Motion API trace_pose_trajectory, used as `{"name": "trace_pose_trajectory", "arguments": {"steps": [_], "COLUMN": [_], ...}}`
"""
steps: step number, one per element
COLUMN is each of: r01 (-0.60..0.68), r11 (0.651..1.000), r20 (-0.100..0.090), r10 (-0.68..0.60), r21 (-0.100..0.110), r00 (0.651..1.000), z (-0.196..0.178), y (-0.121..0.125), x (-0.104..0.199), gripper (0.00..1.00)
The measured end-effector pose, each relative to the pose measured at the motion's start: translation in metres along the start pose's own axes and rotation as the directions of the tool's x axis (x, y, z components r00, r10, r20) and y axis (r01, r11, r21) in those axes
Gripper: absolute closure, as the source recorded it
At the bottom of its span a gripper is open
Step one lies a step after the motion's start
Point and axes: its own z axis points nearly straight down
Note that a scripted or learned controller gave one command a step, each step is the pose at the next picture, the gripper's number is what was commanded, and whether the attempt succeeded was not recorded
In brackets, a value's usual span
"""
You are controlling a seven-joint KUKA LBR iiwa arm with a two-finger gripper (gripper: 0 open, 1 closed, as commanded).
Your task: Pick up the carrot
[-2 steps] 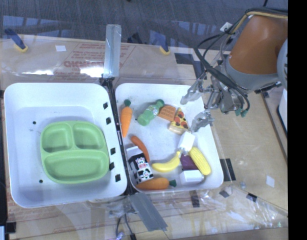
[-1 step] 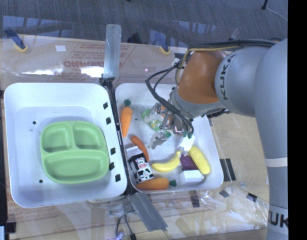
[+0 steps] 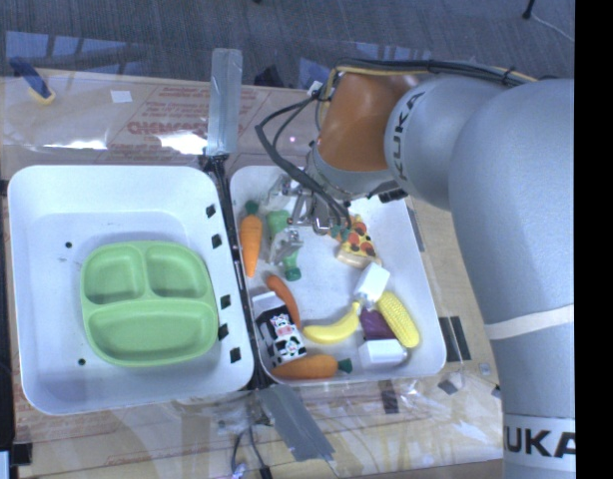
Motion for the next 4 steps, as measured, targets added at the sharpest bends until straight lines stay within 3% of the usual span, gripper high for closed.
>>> {"name": "trace_pose_trajectory", "arguments": {"steps": [1, 2, 3, 4], "r01": [0.007, 0.197, 0.195, 0.215], "r11": [1.0, 0.98, 0.981, 0.977], "r20": [0.004, 0.021, -0.023, -0.003], "r10": [-0.007, -0.197, -0.195, -0.215], "r21": [0.002, 0.005, 0.005, 0.005], "r00": [1.0, 0.98, 0.981, 0.977], "z": [-0.012, -0.111, -0.051, -0.06], "y": [0.001, 0.085, -0.018, -0.002], "x": [-0.002, -0.002, 0.073, 0.056], "gripper": [1.0, 1.0, 1.0, 1.0]}}
